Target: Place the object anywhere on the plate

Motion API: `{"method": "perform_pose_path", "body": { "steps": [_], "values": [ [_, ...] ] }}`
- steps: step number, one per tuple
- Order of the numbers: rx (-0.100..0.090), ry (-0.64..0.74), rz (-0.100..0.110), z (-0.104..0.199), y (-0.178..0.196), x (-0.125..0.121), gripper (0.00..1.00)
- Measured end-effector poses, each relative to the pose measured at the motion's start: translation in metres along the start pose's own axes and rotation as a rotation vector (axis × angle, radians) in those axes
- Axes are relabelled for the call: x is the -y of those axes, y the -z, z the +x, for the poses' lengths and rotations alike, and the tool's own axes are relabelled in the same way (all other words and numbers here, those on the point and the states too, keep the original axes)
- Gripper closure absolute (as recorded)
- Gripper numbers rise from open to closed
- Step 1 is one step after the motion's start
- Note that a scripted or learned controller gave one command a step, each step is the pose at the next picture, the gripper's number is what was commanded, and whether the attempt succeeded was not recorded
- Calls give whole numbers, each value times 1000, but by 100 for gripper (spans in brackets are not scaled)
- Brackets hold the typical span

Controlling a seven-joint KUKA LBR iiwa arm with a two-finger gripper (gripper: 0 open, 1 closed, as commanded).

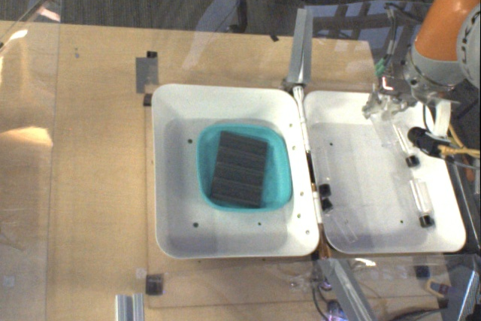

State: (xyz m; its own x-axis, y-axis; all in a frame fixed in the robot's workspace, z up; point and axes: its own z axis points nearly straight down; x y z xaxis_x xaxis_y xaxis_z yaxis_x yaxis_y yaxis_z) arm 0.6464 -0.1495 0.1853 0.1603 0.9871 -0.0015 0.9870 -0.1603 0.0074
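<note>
A dark grey ribbed block (pixel 240 169) is seen lying flat on the teal plate (pixel 282 169), which is set in the left bin (pixel 173 162). The gripper (pixel 387 98) is held well apart from it, over the far edge of the right bin (pixel 361 184), with the arm (pixel 447 19) bent in from the right. Whether the gripper is open cannot be told. No legible writing is seen.

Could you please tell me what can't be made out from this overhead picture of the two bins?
- End effector, camera view: small and pale against the right bin; finger state unreadable.
- Arm: cut off by the right edge.
- Dark block on the teal plate: ridged top visible, but what it is stays unclear.
- Plate under the block: hidden.
</note>
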Motion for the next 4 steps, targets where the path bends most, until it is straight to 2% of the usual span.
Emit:
{"method": "perform_pose_path", "body": {
  "steps": [1,2,3,4],
  "values": [
    [0,0,0,0,0,0,0],
    [-2,11,3,-26,-41,66,0],
    [0,29,-2,-69,58,101,0],
    [1,-99,-5,-68,173,115,0]
  ]
}}
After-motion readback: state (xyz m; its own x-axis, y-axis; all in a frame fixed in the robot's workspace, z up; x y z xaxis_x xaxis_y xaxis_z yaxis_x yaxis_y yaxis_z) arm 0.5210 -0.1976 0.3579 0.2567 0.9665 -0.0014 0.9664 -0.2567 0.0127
